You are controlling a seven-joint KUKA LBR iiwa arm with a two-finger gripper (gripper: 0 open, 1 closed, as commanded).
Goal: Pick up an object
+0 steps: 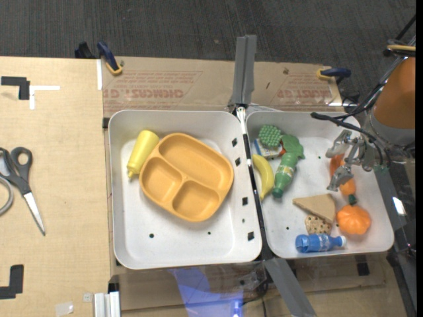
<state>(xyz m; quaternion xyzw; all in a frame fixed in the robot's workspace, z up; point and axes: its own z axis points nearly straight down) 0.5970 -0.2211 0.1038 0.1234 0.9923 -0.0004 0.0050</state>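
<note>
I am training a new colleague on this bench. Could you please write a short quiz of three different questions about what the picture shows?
1. True or false: the yellow divided tray lies in the left bin.
2. Which thing lies nearest the front edge of the right bin? A) blue bottle B) green bottle C) banana
3. Fill in: the gripper is over the ____ bin.

Key: 1 true; 2 A; 3 right.
</note>
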